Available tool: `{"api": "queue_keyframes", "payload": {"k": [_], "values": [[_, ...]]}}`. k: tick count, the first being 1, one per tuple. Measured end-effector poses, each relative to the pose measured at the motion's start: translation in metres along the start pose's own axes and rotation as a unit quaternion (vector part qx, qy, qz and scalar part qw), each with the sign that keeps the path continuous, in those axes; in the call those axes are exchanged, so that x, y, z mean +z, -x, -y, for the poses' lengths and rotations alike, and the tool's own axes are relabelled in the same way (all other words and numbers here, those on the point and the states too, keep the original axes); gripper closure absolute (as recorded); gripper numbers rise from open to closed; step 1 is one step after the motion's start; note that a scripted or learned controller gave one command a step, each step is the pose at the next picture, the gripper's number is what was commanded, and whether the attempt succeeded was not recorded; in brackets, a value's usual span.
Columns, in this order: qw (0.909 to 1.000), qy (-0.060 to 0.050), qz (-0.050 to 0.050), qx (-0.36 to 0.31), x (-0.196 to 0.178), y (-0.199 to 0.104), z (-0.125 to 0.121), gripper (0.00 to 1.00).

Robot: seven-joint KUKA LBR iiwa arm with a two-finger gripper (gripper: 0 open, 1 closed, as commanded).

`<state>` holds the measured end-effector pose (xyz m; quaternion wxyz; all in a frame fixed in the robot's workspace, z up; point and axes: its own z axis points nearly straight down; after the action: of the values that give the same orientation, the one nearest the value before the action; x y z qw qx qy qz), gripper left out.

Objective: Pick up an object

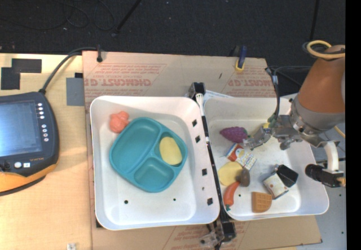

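Note:
My gripper [256, 140] reaches in from the right over the middle of the right bin [307, 206]. It hangs just right of a purple bunch of grapes [233, 133] and just above a small white and blue packet [244, 157]. Below these lie a yellow piece [229, 174], a small brown piece [243, 177], an orange-red pepper shape [230, 193], a tan waffle-like wedge [261, 201] and a grey and black block [278, 181]. Nothing shows in the gripper's grasp.
The left bin [107, 198] holds a teal divided plate [144, 156] with a yellow lump [171, 150] on it, and a pink-orange toy [118, 122] beside it. The ridge between the bins [204, 147] runs close to the left of the gripper. A tablet-like pendant [25, 133] lies far left.

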<state>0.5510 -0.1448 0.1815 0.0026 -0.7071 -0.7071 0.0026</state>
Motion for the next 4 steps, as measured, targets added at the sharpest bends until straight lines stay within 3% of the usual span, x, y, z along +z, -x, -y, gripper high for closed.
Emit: {"api": "queue_keyframes", "payload": {"k": [1, 2, 3, 4], "values": [[1.0, 0.003, -0.001, 0.0, 0.097, 0.015, -0.032, 0.0], [1.0, 0.007, 0.001, -0.002, 0.09, -0.044, -0.063, 0.0], [1.0, 0.003, -0.002, 0.001, 0.08, -0.042, -0.061, 1.0], [1.0, 0.01, 0.002, 0.001, 0.089, -0.062, -0.023, 1.0]]}}
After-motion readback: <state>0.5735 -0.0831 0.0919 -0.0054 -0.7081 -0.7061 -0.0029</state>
